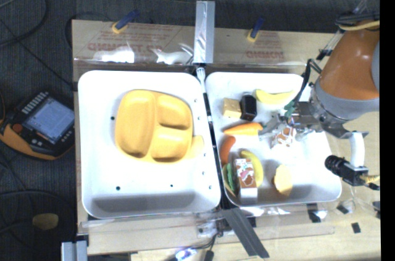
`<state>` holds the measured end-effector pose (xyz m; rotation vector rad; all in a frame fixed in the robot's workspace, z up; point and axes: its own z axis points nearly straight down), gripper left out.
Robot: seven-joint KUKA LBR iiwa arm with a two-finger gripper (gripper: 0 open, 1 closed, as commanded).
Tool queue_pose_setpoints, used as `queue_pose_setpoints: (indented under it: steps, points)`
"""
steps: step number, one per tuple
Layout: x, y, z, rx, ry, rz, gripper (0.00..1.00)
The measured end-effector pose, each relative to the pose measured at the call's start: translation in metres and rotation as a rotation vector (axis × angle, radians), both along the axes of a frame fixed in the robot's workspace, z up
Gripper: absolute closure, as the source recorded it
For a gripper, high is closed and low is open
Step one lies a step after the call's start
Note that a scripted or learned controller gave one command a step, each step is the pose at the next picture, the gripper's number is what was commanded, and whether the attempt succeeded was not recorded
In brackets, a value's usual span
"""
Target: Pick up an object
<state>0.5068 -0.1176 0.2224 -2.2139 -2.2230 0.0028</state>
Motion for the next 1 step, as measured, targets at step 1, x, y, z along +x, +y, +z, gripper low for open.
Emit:
queue_pose_setpoints:
  steps: [1]
  points:
    - [0.0221, -0.0392, 0.0452, -0.002, -0.001, -0.085, 0.0]
